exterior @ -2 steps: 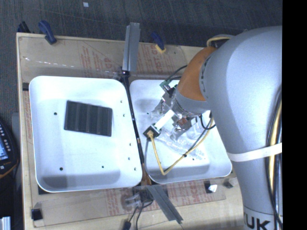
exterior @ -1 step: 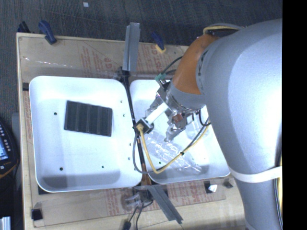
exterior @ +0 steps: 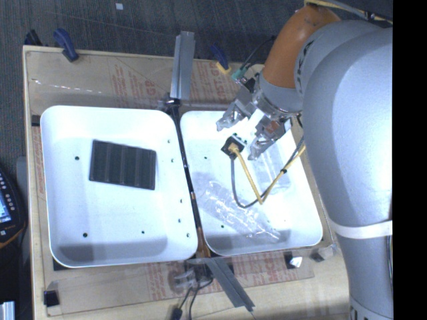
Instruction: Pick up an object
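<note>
From the camera view, looking down at a slant, the task's thing is most likely the clear plastic bottle [exterior: 235, 209] lying on its side in the right bin [exterior: 200, 179], in the bin's lower half, slanting from near the left wall down toward the bottom right corner. It looks thin-walled, so I judge it light, somewhat springy under pressure and slippery; a hard squeeze would dent it and it could roll or skid away. Its outline is faint against the white floor, so where cap and base sit I cannot tell for sure. The best hold, in my judgement, is across the middle of the body, fingers closing square to its long axis so it cannot twist out.

The gripper [exterior: 248, 133] hangs over the upper middle of the same bin, well above the bottle and apart from it. Its fingers [exterior: 227, 120] stand spread wide with nothing between them. A yellow cable [exterior: 248, 179] loops down from the wrist over the bin floor, near the bottle's upper end.

The left bin [exterior: 60, 199] holds one thing: a dark flat ridged pad [exterior: 123, 165], lying flat in its upper middle, apart from every wall. It looks stiff and low, hard to get fingers under. Both bins sit on the surface [exterior: 100, 79], side by side.
</note>
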Robot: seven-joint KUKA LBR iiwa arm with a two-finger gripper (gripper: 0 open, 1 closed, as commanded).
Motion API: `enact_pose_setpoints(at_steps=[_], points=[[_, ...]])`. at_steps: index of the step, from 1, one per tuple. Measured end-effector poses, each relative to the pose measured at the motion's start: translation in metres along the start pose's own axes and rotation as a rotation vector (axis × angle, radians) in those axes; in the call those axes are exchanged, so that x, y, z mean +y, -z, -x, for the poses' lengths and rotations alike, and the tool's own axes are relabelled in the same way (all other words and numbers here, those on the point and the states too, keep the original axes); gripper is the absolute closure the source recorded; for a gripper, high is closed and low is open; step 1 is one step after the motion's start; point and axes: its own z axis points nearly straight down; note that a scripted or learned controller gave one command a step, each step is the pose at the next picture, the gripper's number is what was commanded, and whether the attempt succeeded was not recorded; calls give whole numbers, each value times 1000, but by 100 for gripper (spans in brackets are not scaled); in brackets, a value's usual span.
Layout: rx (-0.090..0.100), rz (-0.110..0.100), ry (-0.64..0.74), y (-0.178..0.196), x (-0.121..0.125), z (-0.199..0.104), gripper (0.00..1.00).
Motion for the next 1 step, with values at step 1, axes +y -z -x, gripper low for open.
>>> enact_pose_setpoints(at_steps=[1], points=[[-1,1,330,35,21,31,0]])
